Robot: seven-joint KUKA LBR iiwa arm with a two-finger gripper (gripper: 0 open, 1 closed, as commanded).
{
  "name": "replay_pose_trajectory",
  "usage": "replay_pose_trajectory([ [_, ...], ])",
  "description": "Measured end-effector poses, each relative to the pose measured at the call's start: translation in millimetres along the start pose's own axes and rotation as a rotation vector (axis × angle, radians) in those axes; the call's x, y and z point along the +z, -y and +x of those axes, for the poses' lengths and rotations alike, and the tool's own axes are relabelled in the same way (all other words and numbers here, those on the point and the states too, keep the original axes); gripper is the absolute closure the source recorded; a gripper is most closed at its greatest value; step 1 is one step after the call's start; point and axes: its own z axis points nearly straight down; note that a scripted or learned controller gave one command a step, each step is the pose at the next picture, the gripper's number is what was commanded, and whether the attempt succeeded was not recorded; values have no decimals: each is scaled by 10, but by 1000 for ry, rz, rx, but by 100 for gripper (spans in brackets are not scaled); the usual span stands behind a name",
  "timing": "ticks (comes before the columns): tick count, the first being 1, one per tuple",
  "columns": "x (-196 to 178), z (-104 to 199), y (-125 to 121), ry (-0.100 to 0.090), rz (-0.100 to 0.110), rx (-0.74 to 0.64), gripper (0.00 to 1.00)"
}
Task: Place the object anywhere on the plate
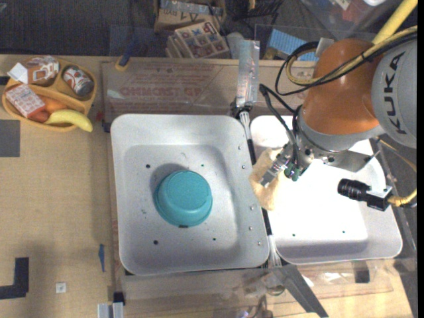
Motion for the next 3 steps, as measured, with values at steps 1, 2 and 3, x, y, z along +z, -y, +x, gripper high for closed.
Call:
replay_pose_trajectory([
  [1,-120,385,-236,1,-1,-397,100],
  [2,-59,818,-473,0,-1,-753,100],
  [3,-62,816,-472,1,-2,-753,0],
])
